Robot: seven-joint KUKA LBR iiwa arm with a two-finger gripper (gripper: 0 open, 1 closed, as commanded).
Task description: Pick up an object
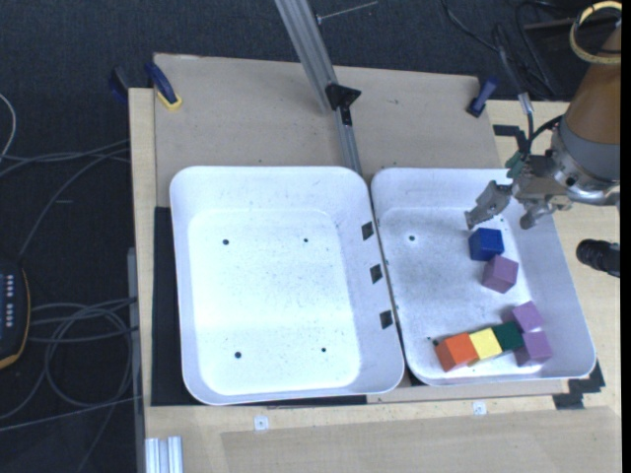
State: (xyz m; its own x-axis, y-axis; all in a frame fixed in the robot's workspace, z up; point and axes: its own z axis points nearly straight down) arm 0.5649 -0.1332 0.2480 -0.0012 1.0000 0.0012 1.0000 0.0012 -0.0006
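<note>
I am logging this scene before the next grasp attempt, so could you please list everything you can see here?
Bins: 2, white; left bin, right bin, side by side on the bench.
Blue cube: 1, right bin, upper part.
Purple cubes: 3; one mid-bin, two near the lower right corner.
Block row: orange, yellow, green, lower edge of right bin.
Blue clamps: 2 on the bench's back edge.
Metal pole: 1, grey, behind the bins.
End effector: open, above the blue cube.
</note>
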